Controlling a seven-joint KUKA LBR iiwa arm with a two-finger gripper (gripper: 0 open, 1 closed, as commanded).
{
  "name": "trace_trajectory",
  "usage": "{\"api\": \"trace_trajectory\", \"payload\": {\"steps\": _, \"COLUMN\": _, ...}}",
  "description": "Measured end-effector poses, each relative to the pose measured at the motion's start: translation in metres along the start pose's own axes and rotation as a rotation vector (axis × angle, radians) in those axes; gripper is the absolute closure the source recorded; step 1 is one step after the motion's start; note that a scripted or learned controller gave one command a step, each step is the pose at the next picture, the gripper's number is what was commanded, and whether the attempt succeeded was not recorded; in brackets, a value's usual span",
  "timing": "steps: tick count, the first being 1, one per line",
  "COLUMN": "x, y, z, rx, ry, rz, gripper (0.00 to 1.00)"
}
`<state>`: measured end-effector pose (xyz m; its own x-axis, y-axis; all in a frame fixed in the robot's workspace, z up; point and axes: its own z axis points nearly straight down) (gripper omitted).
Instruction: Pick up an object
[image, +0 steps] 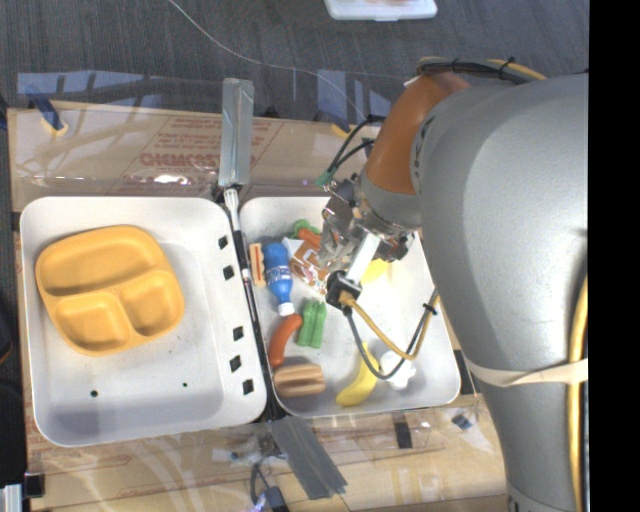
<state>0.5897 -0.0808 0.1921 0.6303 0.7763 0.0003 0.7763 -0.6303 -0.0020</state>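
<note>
Toy food is seen scattered in the right bin (440, 375), under and beside the claw (335, 268). A blue bottle (277, 274) with a white cap lies just left of the claw, its long axis running up and down the view, cap end toward the near rim. Below the claw lie a green piece (313, 324), a red sausage (284, 339), a brown-and-tan sandwich (299, 379) and a yellow banana (357, 385). No writing on them can be read. Whether the claw is open or closed cannot be told. Far left, a yellow divided tray (108, 287) rests in the left bin (60, 400).
</note>
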Motion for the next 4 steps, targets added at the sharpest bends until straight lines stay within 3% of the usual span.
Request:
{"api": "trace_trajectory", "payload": {"steps": 1, "x": 0.042, "y": 0.038, "z": -0.027, "rx": 0.001, "ry": -0.002, "rz": 0.383, "gripper": 1.0}}
{"api": "trace_trajectory", "payload": {"steps": 2, "x": 0.025, "y": -0.008, "z": 0.003, "rx": 0.006, "ry": -0.006, "rz": 0.681, "gripper": 1.0}}
{"api": "trace_trajectory", "payload": {"steps": 3, "x": -0.048, "y": -0.055, "z": 0.002, "rx": 0.003, "ry": -0.004, "rz": 0.682, "gripper": 1.0}}
{"api": "trace_trajectory", "payload": {"steps": 4, "x": -0.049, "y": -0.05, "z": -0.008, "rx": 0.002, "ry": -0.003, "rz": 0.682, "gripper": 1.0}}
